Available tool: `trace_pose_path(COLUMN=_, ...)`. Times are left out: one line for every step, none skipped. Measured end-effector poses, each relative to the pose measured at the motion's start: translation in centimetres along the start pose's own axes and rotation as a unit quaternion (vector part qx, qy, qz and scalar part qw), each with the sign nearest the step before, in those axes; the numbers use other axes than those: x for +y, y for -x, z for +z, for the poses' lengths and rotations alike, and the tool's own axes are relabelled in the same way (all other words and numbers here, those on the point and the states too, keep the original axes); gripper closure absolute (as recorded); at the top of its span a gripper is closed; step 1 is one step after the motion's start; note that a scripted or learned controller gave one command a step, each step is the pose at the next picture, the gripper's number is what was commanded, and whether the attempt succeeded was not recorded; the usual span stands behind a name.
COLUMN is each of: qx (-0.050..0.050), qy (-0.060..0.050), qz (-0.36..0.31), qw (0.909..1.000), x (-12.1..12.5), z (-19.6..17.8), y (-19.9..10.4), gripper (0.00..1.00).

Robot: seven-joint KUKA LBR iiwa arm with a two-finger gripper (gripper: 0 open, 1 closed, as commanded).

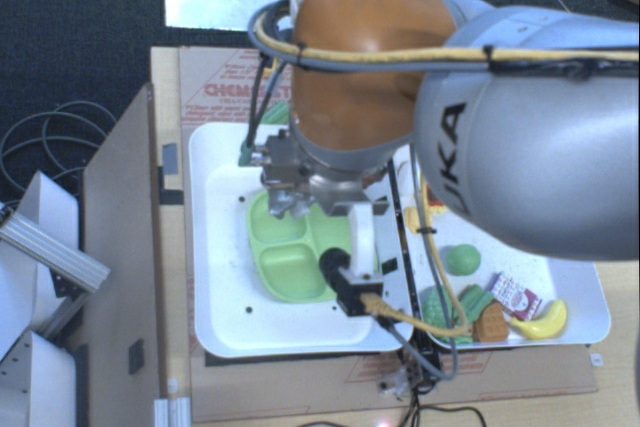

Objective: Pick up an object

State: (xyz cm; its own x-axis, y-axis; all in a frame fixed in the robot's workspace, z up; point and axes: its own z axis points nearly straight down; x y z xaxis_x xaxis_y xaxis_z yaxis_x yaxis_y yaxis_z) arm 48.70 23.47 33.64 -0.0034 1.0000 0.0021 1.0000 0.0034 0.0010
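Evidently nothing is lifted yet: the pincer [300, 205] sits low over the green divided tray [285, 260] in the left bin [215, 245]. Its grip I cannot tell, since the wrist hides it. The banana [545, 320] and other toys lie untouched in the right bin [590, 300].

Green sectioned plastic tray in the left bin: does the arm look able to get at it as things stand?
Probably yes: the wrist hangs directly over the green sectioned plastic tray, and nothing visible lies on top of it.

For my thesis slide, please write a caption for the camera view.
KUKA arm over the left bin, above a green divided tray; a banana lies in the right bin.
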Motion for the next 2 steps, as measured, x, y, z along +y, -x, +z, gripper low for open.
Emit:
trace_pose_path(qx=0.002, qy=0.01, qz=0.003, qw=0.9999, x=4.5, z=-20.9, y=4.0, gripper=1.0)
trace_pose_path(qx=0.0, qy=-0.001, qz=-0.003, qw=1.0, x=-0.3, z=-19.9, y=-0.3, gripper=1.0)
